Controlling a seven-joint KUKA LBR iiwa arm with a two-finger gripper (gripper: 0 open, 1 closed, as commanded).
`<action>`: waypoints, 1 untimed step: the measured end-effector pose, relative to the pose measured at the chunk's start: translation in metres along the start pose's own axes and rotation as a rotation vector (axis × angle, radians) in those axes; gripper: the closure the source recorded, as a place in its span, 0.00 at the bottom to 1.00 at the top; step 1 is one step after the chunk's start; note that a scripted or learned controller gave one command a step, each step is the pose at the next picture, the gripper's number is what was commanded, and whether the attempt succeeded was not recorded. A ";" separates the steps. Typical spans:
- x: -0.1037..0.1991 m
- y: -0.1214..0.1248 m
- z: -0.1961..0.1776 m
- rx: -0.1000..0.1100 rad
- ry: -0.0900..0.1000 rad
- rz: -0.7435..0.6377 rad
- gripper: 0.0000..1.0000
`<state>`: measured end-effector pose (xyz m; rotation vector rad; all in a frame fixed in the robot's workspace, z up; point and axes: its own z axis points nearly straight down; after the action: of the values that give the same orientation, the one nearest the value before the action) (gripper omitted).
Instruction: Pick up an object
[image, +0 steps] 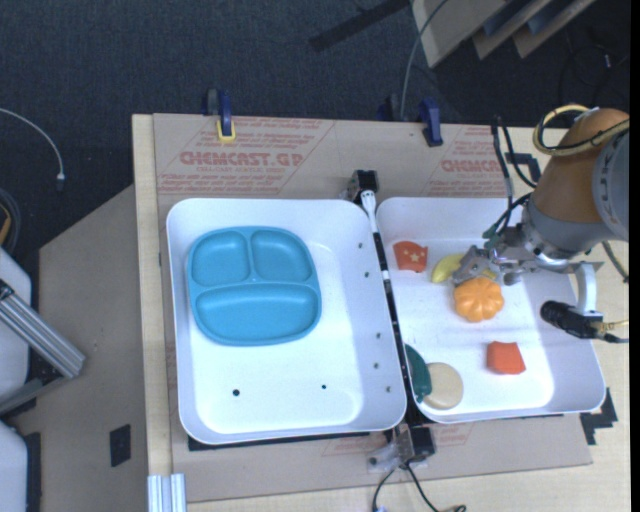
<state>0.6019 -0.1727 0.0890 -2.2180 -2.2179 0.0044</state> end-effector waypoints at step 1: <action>0.000 0.002 -0.014 -0.007 -0.002 0.000 1.00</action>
<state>0.6035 -0.1731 0.1031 -2.2223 -2.2225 -0.0006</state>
